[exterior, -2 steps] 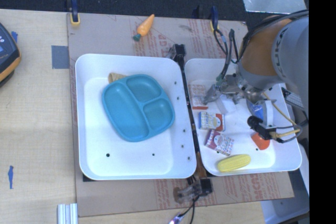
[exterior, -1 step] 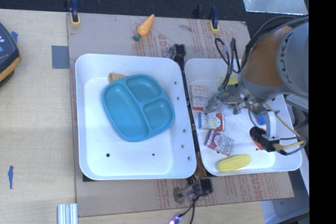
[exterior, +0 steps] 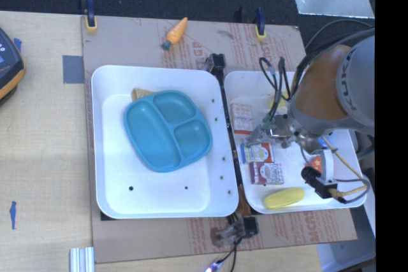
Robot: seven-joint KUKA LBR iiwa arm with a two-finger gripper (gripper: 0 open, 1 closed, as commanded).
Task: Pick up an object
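Reading the right bin (exterior: 357,137) first, we count 3 small packets and 1 yellow piece, any of which could be the object to pick up. The middle packet (exterior: 257,153) lies just under the hand (exterior: 271,132), so we judge it the likeliest target; the upper packet (exterior: 242,116) sits a little to the hand's left and further up the view, the lower packet (exterior: 268,172) just beyond the middle one towards the near rim, and the yellow corn-like piece (exterior: 284,198) further that way, against the near wall. All 4 lie flat and apart from each other, which we take as laid out so 1 can be taken without disturbing the rest.

We cannot tell whether the hand is released or clenched: the wrist and its cables cover it from above, and nothing shows between its tips. The arm (exterior: 328,89) leans in over the right bin with the hand low, a pose that in our view suits a descent onto the middle packet.

Left of the hand, across the divider, the left bin (exterior: 105,137) holds a blue divided plate (exterior: 167,129) with a tan scrap (exterior: 139,93) peeking from under its far edge. Beyond both bins, a toy carrot (exterior: 175,32) rests on the worktop (exterior: 44,150), out of play.
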